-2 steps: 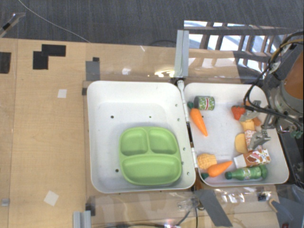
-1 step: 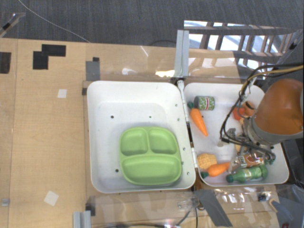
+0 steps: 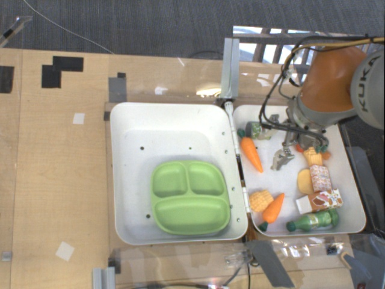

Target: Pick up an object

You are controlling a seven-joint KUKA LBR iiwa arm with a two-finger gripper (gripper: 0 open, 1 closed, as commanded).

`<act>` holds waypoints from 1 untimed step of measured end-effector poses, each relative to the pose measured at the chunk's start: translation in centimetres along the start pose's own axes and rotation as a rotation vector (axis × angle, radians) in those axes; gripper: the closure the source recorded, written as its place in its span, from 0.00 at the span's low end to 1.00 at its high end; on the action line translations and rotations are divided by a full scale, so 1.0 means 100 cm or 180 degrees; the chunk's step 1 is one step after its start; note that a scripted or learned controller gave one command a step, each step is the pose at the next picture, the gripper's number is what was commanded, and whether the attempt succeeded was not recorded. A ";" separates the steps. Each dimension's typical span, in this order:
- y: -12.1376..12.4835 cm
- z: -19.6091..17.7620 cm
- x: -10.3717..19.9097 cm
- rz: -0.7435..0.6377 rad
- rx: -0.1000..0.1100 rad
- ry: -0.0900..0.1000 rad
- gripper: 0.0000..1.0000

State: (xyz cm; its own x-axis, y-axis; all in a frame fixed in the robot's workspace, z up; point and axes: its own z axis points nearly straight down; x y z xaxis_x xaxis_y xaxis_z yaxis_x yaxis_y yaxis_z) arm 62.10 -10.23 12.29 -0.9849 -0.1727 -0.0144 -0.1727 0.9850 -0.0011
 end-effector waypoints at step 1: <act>0.008 0.032 0.046 0.0841 0.0008 -0.0004 0.00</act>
State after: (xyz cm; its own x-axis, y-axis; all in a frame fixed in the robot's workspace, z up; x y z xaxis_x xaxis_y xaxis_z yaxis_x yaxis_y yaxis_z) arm 57.48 -10.20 9.01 -0.9958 0.0906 -0.0159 0.0906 0.9959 0.0004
